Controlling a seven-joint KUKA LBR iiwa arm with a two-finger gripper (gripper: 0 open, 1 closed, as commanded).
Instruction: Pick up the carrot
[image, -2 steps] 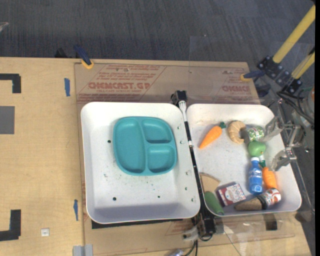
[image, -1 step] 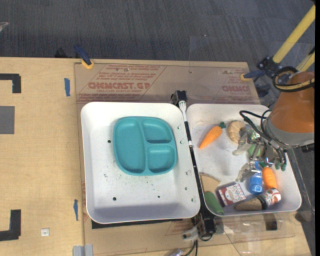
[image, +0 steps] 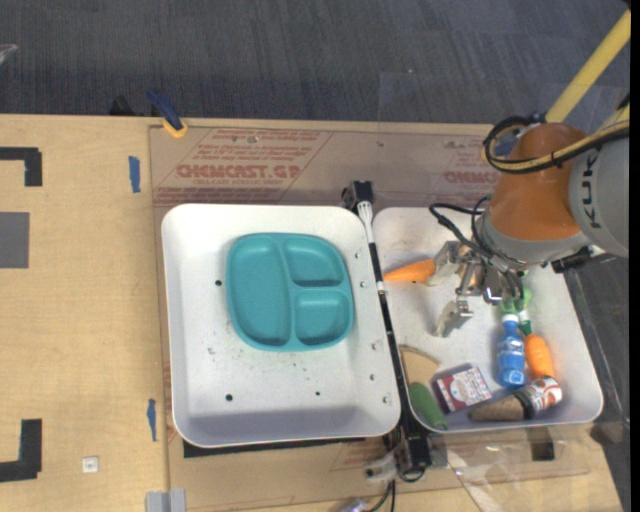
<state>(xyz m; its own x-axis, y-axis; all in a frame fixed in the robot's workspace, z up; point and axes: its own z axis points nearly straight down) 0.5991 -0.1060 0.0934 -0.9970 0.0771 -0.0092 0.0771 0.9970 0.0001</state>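
Two shallow white bins sit side by side on the bench, a black divider strip between them. The left bin (image: 200, 390) fills the middle of the frame and holds one thing — a teal divided plate (image: 291, 291) with three compartments, lying flat in the bin's upper half.

The right bin (image: 585, 395) is the crowded one. Near its upper left corner, just beside the divider, lies the carrot (image: 409, 271), orange, its length running roughly left to right. A second orange piece (image: 540, 353) with a green top lies further right, beside a blue bottle (image: 511, 352) that points up-frame. Along the bin's lower wall sit a dark red packet (image: 463, 386), a green item (image: 424, 405) at the lower left corner, and a brownish item with a red-and-white end (image: 527, 401) at the lower right — what these last are is too small to tell.

The arm comes in from the upper right of the frame, its orange band above the wrist. The gripper (image: 462, 290) hangs over the upper middle of the right bin, just right of the carrot's right end. Metal fingers (image: 452, 318) point down-frame, but whether the jaws are spread or closed cannot be told from this angle. The carrot rests on the bin floor, and nothing is visibly between the fingers.
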